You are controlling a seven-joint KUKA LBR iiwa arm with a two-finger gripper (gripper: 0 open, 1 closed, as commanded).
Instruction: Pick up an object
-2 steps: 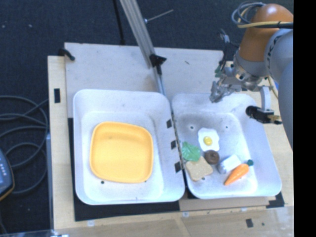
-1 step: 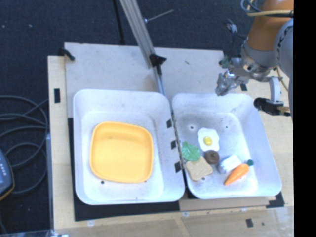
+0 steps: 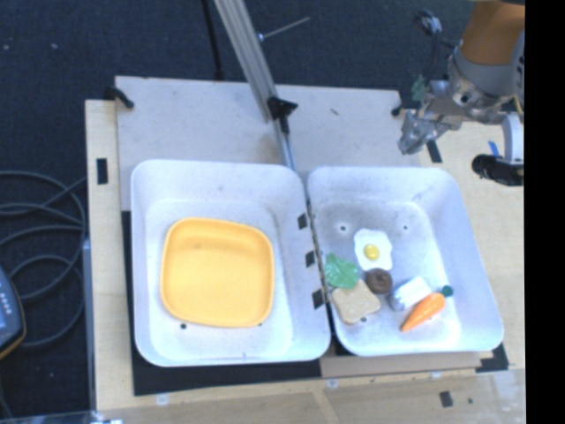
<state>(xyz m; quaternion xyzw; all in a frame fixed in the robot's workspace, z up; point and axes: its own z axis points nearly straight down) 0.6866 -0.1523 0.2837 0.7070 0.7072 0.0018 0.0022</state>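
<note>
1. Hovering above the far right corner of the right bin [image 3: 459, 201], the hand [image 3: 412, 140] hangs over the bare surface [image 3: 353, 122] just beyond the bin's rim; whether it is wide or narrow cannot be told at this size, and nothing can be made out in it.
2. Above the hand, the grey arm [image 3: 484, 64] with its orange band [image 3: 493, 25] comes in from the upper right.
3. All the small objects lie in the near half of the right bin, well apart from the hand.
4. A fried egg [image 3: 372, 249] lies nearest the middle of that bin.
5. A green leafy piece [image 3: 341, 272] sits to the left of the egg, close to the bin's left wall.
6. A slice of toast [image 3: 356, 304] lies just below the green piece, touching it or nearly so.
7. A small brown round piece [image 3: 380, 281] sits between the egg and the toast.
8. A white and blue item [image 3: 410, 291] lies to the right of the brown piece, and an orange carrot [image 3: 424, 311] rests beside it, tilted, its green tip pointing up and right.
9. The left bin [image 3: 150, 193] holds a yellow square plate [image 3: 217, 272], lying flat.
10. A metal pole [image 3: 252, 51] slants from the top of the view to the gap between the bins.
</note>
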